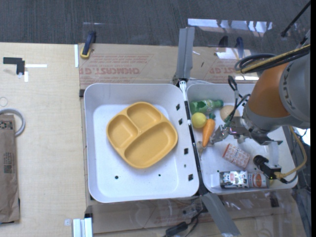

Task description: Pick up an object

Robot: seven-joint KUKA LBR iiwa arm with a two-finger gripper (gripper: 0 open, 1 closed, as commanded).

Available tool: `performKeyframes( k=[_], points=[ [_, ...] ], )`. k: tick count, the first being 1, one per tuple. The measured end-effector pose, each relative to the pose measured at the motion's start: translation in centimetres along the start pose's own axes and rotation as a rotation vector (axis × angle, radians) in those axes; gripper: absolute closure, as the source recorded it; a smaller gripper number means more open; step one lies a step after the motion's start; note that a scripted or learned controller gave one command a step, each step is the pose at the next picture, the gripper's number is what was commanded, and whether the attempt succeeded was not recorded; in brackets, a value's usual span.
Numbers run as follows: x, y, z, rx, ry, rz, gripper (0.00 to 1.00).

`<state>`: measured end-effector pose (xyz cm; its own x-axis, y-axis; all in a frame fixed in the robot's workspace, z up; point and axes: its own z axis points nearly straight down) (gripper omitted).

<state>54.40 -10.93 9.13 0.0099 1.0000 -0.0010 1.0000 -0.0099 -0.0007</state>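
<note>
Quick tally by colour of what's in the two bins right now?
Yellow: 2, tray, lemon
Green: 1, bottle
Orange: 1, carrot
Cream: 1, round item
Printed red/white packet: 1
Labelled bottle: 1
Total: 7

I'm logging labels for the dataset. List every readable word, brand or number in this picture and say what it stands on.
Cardboard sheet behind the bins: red print, seen reversed; too blurred to quote reliably.
Small carton in the right bin: reddish print, too small to read.
Bottle lying at the right bin's front: label too blurred to read.
Brown paper bag at the left: dark mark, illegible.
</note>
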Motion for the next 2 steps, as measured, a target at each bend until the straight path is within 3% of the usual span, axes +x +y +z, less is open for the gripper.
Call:
performKeyframes(
  k=[1, 2],
  points=[
    [0.6, -6.5, 0.1, 0.003, 0.001, 0.048, 0.00],
    [-4.3, -1.5, 0.0, 0.000, 0.000, 0.255, 0.00]
  ],
)
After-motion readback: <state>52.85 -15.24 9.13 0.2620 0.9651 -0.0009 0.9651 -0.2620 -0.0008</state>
